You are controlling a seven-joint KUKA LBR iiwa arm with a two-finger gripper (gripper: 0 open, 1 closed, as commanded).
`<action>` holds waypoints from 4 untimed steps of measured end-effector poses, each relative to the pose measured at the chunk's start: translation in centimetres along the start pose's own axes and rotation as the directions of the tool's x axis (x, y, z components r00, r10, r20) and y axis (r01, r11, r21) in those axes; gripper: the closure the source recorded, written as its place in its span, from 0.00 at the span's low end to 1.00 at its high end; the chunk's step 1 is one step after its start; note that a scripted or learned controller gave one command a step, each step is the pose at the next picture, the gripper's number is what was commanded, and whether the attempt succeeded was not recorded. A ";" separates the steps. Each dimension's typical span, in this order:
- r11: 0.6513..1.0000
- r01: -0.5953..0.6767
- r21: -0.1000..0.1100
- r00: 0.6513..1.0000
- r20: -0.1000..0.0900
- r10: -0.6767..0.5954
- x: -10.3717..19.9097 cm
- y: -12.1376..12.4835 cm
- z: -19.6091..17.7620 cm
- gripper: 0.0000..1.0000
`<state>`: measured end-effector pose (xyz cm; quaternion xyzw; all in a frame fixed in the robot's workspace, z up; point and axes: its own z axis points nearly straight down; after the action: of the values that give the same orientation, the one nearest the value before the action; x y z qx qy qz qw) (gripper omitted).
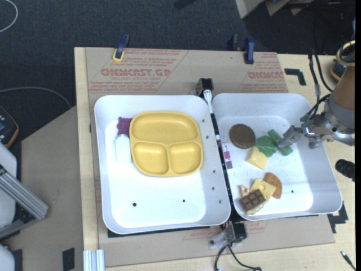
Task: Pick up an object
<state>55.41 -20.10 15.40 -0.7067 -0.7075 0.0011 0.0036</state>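
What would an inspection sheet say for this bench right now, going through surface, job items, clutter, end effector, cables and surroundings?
Surface: two white bins, left bin and right bin, on a board.
Job's things: right bin holds brown disc, green piece, yellow wedge, waffle piece.
Clutter: yellow divided plate in left bin, over a purple item.
Grippers: end effector at the green piece; grasp unclear.
Cables: white cable on floor.
Surroundings: dark carpet.

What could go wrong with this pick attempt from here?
1. The claw sits at the green piece, which crowds a yellow wedge and a brown disc; closing may nudge neighbours or slip off.
2. The green piece looks flat and low, so the claw may scrape the right bin floor instead.
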 end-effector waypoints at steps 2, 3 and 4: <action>1.000 -0.001 -0.002 1.000 0.001 0.001 0.0 -0.2 7.0 0.00; 1.000 -0.001 -0.006 1.000 0.003 0.001 -0.1 -0.1 5.8 1.00; 1.000 0.000 -0.013 1.000 0.006 0.000 0.5 -0.4 1.3 1.00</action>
<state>55.01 -19.63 14.12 -0.7068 -0.7074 -0.0013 -0.0033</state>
